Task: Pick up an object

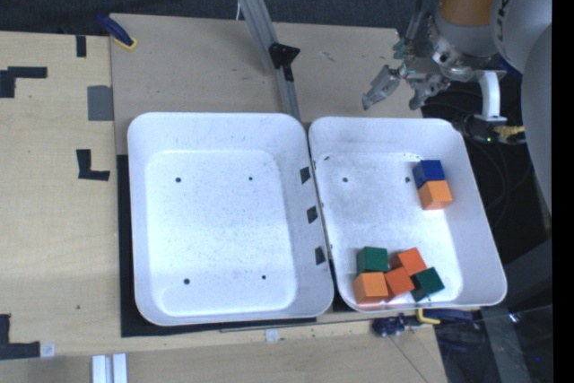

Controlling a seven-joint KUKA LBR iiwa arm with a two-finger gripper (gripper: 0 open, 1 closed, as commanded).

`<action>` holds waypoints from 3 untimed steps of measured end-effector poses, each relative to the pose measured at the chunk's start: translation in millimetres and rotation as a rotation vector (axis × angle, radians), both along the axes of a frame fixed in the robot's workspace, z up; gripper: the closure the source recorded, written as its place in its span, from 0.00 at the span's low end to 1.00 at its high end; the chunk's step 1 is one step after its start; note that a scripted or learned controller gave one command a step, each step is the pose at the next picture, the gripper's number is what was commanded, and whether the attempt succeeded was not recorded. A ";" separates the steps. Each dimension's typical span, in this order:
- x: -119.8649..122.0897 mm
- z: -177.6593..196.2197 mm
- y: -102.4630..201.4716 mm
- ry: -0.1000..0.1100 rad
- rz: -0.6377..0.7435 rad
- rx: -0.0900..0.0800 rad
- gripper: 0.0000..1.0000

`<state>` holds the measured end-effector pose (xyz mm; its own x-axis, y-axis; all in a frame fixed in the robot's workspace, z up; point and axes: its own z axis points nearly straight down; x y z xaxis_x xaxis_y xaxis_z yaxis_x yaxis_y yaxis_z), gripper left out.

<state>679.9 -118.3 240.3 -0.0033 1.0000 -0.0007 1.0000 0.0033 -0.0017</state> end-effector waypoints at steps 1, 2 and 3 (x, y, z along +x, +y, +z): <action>-0.1 0.1 -0.4 0.000 -0.001 -0.001 0.00; -7.7 -46.4 -1.9 0.004 -0.002 -0.001 0.00; -10.8 -107.3 -9.8 0.006 -0.002 0.000 0.00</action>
